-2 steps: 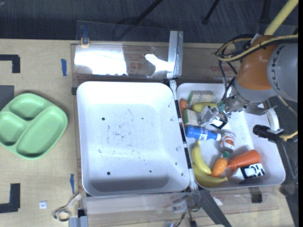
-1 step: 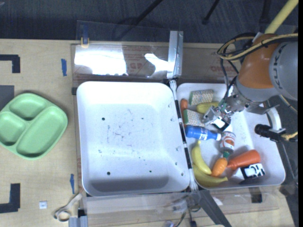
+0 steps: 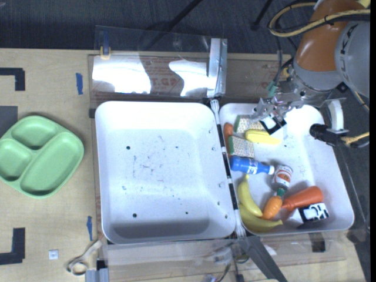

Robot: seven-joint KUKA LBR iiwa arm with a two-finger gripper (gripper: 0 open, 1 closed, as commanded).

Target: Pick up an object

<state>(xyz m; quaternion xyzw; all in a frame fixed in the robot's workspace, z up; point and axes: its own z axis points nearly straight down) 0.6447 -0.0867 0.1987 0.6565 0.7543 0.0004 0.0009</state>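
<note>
Bananas first: your banana (image 3: pixel 249 207) curves along the right bin's (image 3: pixel 341 184) near wall, beside a carrot (image 3: pixel 272 207). Farther back lie a blue bottle (image 3: pixel 251 167) and yellow piece (image 3: pixel 262 137). Beyond, the gripper (image 3: pixel 269 111) hovers; I cannot tell its spread.

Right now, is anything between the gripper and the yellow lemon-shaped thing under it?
Nothing visible. The gripper hangs just above the yellow piece in the right bin, with a sponge beside it.
</note>
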